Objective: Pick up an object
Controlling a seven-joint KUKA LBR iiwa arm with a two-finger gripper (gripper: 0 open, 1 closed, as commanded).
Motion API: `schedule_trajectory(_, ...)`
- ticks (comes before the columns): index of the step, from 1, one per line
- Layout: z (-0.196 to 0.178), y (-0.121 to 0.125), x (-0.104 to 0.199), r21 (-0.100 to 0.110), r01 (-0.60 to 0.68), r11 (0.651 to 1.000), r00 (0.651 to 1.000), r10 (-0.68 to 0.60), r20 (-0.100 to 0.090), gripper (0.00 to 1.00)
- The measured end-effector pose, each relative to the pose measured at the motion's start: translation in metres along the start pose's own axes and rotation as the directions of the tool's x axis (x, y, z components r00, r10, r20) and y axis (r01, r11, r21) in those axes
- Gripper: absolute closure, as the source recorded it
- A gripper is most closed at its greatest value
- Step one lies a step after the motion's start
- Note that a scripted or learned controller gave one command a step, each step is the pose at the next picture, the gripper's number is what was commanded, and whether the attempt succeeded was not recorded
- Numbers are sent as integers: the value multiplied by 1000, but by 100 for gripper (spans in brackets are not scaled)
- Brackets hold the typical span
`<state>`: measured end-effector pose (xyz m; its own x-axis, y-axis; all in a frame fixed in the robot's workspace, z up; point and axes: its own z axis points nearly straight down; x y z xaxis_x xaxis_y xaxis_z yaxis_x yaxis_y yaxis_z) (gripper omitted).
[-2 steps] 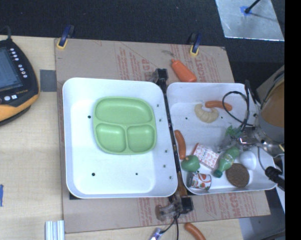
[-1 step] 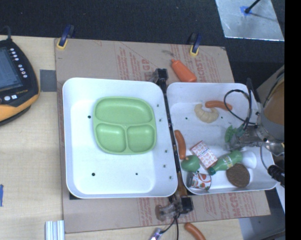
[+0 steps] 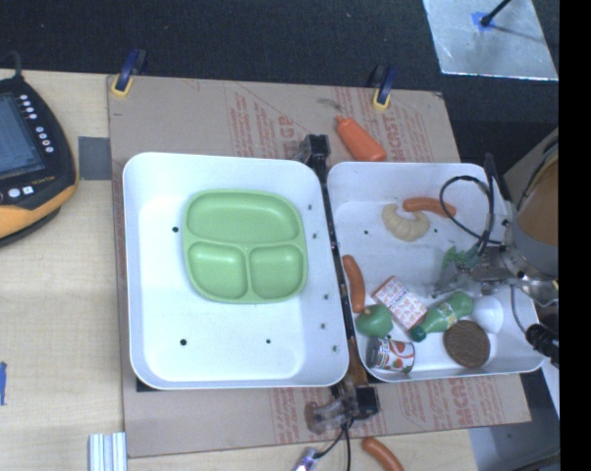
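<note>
1. Bench: cardboard sheet (image 3: 276,106) clamped on top, two white bins side by side. Teach pendant (image 3: 21,165) at the far left edge.
2. Left bin (image 3: 158,341): holds one green divided plate (image 3: 244,245), three compartments, lying flat near the middle.
3. Right bin (image 3: 374,180): the clutter. This is where a pick has to come from.
4. Arm (image 3: 536,214): enters from the right, low over the right bin's right side, black cable looping above it. Gripper (image 3: 464,268) sits among the items near a green piece; whether it is clenched or released cannot be told from here.
5. Candidates, larger to smaller: small can (image 3: 391,355) at the near-left corner; brown round disc (image 3: 466,342) by the near wall; green bottle-shaped toy (image 3: 439,316) just left of the disc; red-and-white packet (image 3: 402,301); pale croissant-shaped piece (image 3: 405,223) and thin orange sausage (image 3: 425,204) toward the far wall; another sausage (image 3: 353,281) along the left wall.
6. Judgement: the croissant piece stands apart from its neighbours, so it looks the cleanest target. The near cluster is crowded; fingers risk nudging items. Come straight down, close across the narrow axis, lift slowly.
7. Outside the bins: orange carrot toy (image 3: 359,139) on the cardboard.
</note>
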<state>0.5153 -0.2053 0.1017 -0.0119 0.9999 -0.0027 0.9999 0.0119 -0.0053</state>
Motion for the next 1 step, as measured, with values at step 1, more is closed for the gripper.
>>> schedule_trajectory(1,10,66,-2,-3,-8,1000,1000,8,-3,0)
